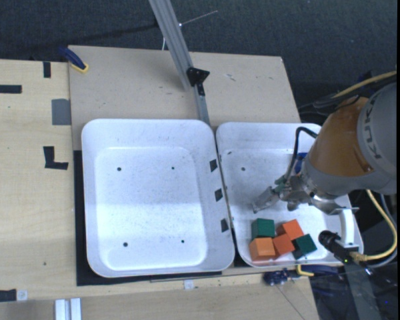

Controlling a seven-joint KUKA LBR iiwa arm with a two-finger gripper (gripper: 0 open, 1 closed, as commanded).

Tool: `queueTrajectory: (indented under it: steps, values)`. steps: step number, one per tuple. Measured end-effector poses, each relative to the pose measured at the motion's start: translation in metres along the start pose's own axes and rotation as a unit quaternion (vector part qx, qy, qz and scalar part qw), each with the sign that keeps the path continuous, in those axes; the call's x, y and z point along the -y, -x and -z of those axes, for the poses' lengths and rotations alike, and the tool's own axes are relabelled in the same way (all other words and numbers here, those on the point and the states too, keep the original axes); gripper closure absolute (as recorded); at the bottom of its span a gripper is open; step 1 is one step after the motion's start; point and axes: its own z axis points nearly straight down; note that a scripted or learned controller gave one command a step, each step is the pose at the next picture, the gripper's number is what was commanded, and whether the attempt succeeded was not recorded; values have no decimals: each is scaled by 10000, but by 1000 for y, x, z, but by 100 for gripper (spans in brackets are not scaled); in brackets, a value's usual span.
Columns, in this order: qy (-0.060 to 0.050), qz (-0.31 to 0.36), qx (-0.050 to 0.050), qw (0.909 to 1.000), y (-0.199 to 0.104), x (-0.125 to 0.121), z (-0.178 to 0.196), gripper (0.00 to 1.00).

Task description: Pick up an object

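The blocks I could pick from sit bunched in the near corner of the right bin (267, 139), just below and slightly to the right of my gripper (275, 202). There is a green block (263, 229) closest under my fingertips, an orange block (262, 248) just beyond it against the bin's front wall, a smaller orange-red block (292, 229) to its right, another orange piece (283, 245) between them, and a dark green block (305, 245) at the outer end of the cluster. They touch or nearly touch each other; I cannot tell exactly which ones overlap.

My gripper hangs over the bare white floor of that bin, above the cluster and apart from it. Nothing lies between my fingers. The metal fingers look spread, one tip reaching out left toward the bin's middle and the other pointing down toward the green block, so I read the jaws as parted.

Behind the gripper, to its right, my orange band (337, 145) and grey wrist lean in over the bin's right rim.

To the left of my gripper lies the left bin (147, 129), the two bins' rims meeting side by side. Both rest on the wooden bench (120, 79), and a slanted metal bar (170, 25) crosses the bench above the bins.
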Motion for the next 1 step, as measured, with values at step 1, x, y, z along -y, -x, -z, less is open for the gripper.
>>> queueTrajectory:
  steps: [1]
  values:
    - [22,1,5,10000,0,0,-48,0]
